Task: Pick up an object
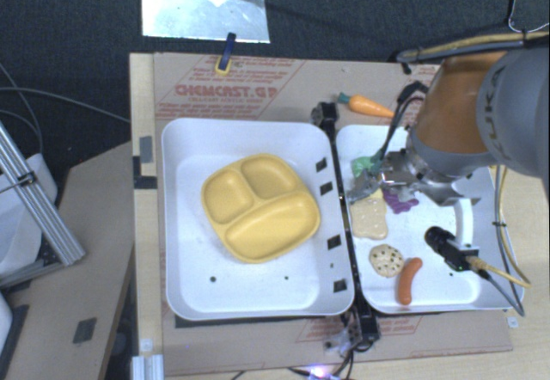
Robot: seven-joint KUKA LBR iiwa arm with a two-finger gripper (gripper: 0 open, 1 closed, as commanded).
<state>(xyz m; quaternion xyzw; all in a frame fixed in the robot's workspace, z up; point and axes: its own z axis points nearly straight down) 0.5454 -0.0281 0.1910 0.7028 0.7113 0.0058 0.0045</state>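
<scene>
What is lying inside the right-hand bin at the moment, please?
In the right bin: a cookie, a sausage, a pale slice, and green and purple pieces. The arm covers the rest.

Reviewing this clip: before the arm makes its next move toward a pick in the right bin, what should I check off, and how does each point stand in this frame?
1. Gripper is over the right bin, near its left wall: ok.
2. Something is between the fingers: cannot tell; the wrist hides them.
3. Candidate objects lie in the open: ok. The slice of bread, cookie and sausage lie apart from each other.
4. Green item and purple item are free of the arm: not ok; both are partly hidden under it.
5. Carrot is in a bin: not ok; it lies on the cardboard behind the bin.
6. Yellow divided plate sits flat in the left bin: ok.
</scene>
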